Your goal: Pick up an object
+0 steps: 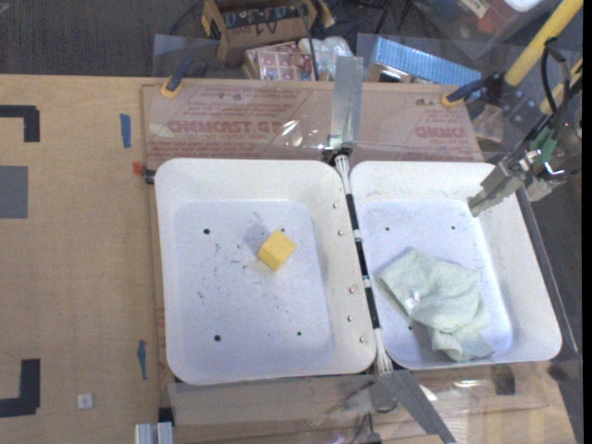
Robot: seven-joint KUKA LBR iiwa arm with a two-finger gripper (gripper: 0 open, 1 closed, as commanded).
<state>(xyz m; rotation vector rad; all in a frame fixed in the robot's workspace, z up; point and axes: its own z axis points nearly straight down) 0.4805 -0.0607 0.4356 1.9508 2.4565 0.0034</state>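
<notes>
Hand (pixel 485 199) hanging over right bin (pixel 546 326), far corner; grip state hard to tell. Pale green cloth (pixel 440 302) lying crumpled below. Best aiming for cloth's puffy middle, going down slowly.

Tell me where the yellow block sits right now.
The yellow block lies near the middle of the left bin, alone, well away from the crumpled cloth in the right bin.

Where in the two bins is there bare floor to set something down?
Left bin: bare floor all around the yellow block, widest toward its left wall and near edge. Right bin: bare across the far half, between the divider and the gripper. Its near half is crowded by the crumpled cloth.
</notes>
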